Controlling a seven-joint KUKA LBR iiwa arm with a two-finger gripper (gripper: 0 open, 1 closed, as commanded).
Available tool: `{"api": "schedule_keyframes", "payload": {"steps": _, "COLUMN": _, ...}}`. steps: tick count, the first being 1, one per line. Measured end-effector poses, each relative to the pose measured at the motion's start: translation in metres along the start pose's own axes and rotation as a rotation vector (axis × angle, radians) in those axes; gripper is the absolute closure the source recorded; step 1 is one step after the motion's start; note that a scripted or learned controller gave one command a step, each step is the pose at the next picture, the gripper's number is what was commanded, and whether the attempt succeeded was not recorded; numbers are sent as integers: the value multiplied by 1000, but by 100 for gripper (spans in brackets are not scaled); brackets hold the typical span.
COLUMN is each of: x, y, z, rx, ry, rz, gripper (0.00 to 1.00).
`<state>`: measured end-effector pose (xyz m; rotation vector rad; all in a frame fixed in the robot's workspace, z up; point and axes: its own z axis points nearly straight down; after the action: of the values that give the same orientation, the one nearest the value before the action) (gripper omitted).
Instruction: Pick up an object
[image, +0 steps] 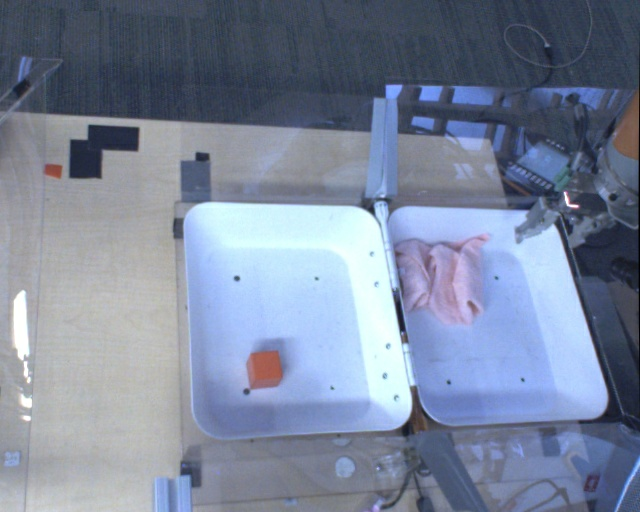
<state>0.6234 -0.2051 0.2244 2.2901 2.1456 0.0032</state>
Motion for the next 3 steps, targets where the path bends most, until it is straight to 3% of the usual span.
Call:
{"api": "schedule_keyframes", "payload": {"steps": 1, "x": 41, "y": -12, "z": 129, "rx": -4, "ry": 0, "rz": -107, "gripper": 0}}
{"api": "schedule_keyframes", "payload": {"steps": 2, "x": 98, "y": -30, "z": 133, "rx": -16, "ry": -3, "rz": -240, "gripper": 0}}
{"api": "schedule_keyframes", "payload": {"steps": 3, "x": 132, "y": -124, "z": 38, "rx": -4, "ry": 1, "rz": -105, "gripper": 0}}
